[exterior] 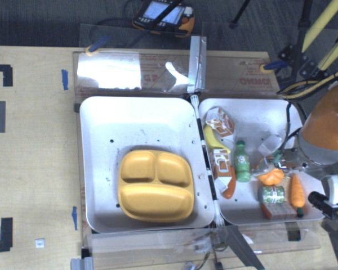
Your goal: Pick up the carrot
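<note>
Left bin (96, 151): shallow white tray, rounded corners, smooth with small dark specks; it touches the right bin along a dark seam.
Plate (156, 185): yellow moulded plastic, three compartments, rounded outline, matte; it sits in the left bin toward its near side.
Right bin (242, 108): the same white tray; its right edge is covered by the arm.
Carrot (297, 191): orange, tapered, smooth, upright in the view, with a dark tip at its near end; it lies in the right bin's near right corner, just right of the can.
Can (273, 196): short cylinder with a green and white label, resting on a reddish box at the right bin's near edge.
Bottle (242, 161): green plastic, slim, in the middle of the right bin.
Banana (212, 138): yellow, curved, by the right bin's left wall.
Other items: an orange rounded piece above the can, a red-orange piece left of the bottle and printed packets near the banana; the labels are too small to read.
Arm (327, 129): an orange band and grey body, cut off by the picture's edge.
Gripper (279, 161): dark and cluttered, partly hidden by cables; I cannot tell its state. It sits above and left of the carrot, near but apart.
</note>
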`<state>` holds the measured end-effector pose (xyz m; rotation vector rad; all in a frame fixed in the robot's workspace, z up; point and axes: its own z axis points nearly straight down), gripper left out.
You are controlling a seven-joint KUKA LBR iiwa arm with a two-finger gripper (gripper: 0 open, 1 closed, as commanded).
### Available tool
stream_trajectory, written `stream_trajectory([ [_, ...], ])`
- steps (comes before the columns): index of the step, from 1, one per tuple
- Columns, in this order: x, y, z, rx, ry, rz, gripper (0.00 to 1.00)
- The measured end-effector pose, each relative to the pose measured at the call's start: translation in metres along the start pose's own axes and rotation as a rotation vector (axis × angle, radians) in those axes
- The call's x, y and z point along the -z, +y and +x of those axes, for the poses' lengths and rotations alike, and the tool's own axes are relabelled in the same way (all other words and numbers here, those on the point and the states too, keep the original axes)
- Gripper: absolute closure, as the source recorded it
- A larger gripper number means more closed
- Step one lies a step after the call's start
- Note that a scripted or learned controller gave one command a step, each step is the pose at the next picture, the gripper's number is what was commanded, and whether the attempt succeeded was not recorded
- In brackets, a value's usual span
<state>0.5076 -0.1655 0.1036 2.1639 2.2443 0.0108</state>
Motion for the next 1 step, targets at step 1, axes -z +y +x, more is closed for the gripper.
stream_trajectory([
  [1,0.107,0.005,0.0636,-0.322,0.008,0.024,1.0],
])
